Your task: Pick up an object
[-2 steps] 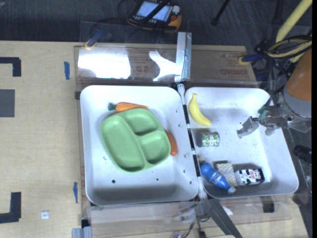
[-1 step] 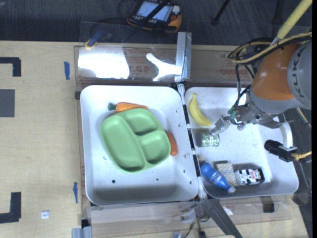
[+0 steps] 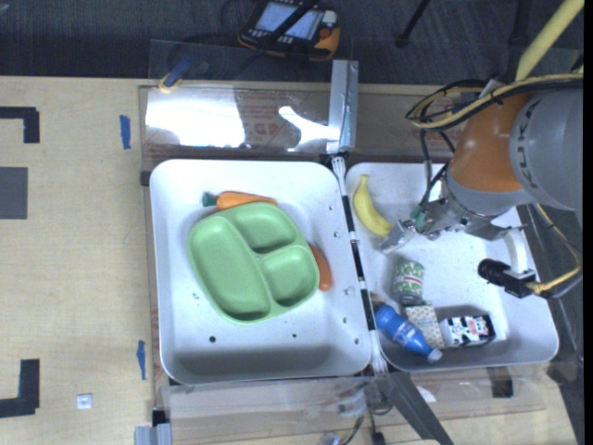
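The claw (image 3: 400, 233) hangs in the right bin (image 3: 528, 336), at 4 o'clock from the banana (image 3: 369, 209); I cannot tell its state.

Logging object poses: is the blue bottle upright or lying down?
Lying down: the bottle rests on its side in the right bin.

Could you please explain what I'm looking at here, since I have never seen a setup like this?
This is one camera fixed above a bench, looking down at a slant. The grey arm with the orange band reaches in from the right; its gripper hangs over the right bin, near a banana. That bin also has a small can, a blue bottle and a black-and-white carton. The left bin holds a green divided tray with an orange carrot beside it. I see nothing between the gripper's fingers.
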You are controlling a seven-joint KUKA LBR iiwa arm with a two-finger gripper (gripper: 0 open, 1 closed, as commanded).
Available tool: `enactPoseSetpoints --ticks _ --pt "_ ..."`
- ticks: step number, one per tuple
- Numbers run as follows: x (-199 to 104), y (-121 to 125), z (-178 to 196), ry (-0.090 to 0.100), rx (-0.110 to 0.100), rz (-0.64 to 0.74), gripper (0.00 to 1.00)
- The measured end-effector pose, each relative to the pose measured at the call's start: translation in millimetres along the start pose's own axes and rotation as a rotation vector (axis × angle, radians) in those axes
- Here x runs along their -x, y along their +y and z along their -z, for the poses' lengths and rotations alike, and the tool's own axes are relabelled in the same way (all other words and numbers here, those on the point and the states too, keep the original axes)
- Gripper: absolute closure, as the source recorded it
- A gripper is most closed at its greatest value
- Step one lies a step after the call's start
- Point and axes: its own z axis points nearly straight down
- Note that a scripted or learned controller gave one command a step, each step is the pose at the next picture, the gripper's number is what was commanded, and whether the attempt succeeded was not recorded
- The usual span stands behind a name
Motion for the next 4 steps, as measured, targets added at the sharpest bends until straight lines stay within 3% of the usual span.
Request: enactPoseSetpoints --ticks 1,2,3,4 --pt "1.5 1.6 12.2 -0.003 0.006 -0.002 1.00" --pt "-20.9 -7.5 101.9 0.000 -0.006 -0.392 1.00" --pt "-0.3 -52.5 146.8 -0.001 -0.007 -0.691 1.00" --pt "-54.5 -5.2 150.7 -0.001 -0.008 -0.795 1.00"
